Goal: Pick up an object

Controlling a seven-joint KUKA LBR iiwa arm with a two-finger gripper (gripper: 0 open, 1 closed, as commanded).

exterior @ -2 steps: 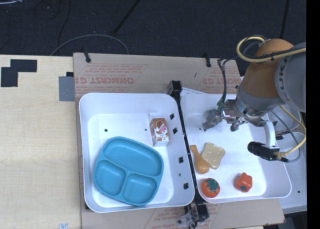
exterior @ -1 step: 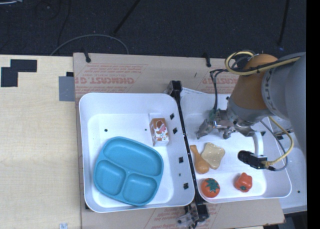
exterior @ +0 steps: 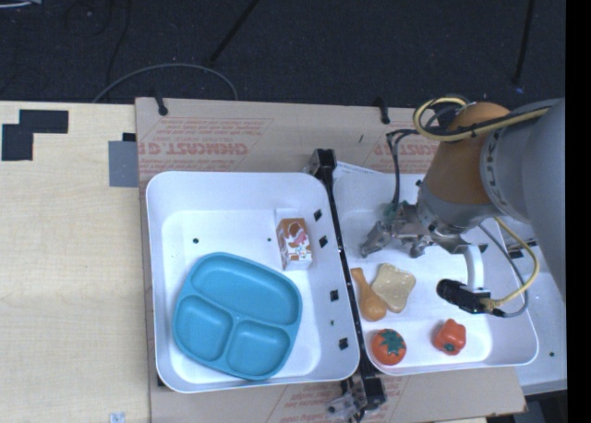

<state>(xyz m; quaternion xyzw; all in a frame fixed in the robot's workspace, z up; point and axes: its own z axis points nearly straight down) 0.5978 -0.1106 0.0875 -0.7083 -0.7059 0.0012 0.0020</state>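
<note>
Nearest us, at the front of the right bin (exterior: pixel 517 356), sit a tomato (exterior: pixel 388 345) and a small red pepper (exterior: pixel 450 336), a little apart. Just behind them we see a tan slice of toast (exterior: pixel 394 286) touching an orange, carrot-like piece (exterior: pixel 368 296) on its left. Our gripper (exterior: pixel 395 238) hangs over the back half of this bin, just behind the toast, with nothing held in it; we cannot tell from this slanted view whether it stands apart or together. A black cable end (exterior: pixel 464 296) droops from the wrist to the right of the toast.

Across the divider, the left bin (exterior: pixel 166 227) holds a blue compartment tray (exterior: pixel 237 316) and a small printed carton (exterior: pixel 295 242) standing near the divider.

We judge the step in hand to be choosing and closing in on a target. The toast looks the nearest candidate, but it lies flat and rests against the orange piece, so we risk pinching both or sliding off. We would do better to come straight down, centred on one item, straddling its narrow side. The tomato or pepper, sitting free, probably offers a cleaner grip.
</note>
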